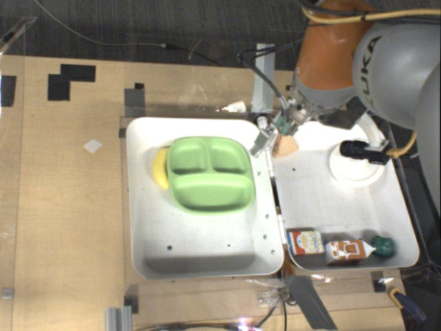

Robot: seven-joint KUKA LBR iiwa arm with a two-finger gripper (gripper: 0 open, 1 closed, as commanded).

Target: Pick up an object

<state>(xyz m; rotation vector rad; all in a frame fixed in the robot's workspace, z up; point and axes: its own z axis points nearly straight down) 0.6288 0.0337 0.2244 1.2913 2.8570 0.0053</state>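
The grey arm (386,54), with its orange band, reaches in from the right over the far end of the right bin (337,212). The wooden bench (62,205) bears that bin and the left bin (200,247) side by side, their long walls touching. A green divided plate (209,173) lies in the far half of the left bin and partly covers a yellow thing (160,169), which shows past the plate's left edge. The gripper (270,135) hangs low at the far end of the wall between the two bins, tilted toward the left bin. How far open it is cannot be told from this view, nor whether it has hold of anything. A brown carton (346,251) lies on its side along the near wall of the right bin, with a small red and white box (305,242) just to its left and a small green thing (384,246) at its right end. A small tan piece (285,146) sits in the far left corner of the right bin, just beside the gripper; whether the two touch is unclear
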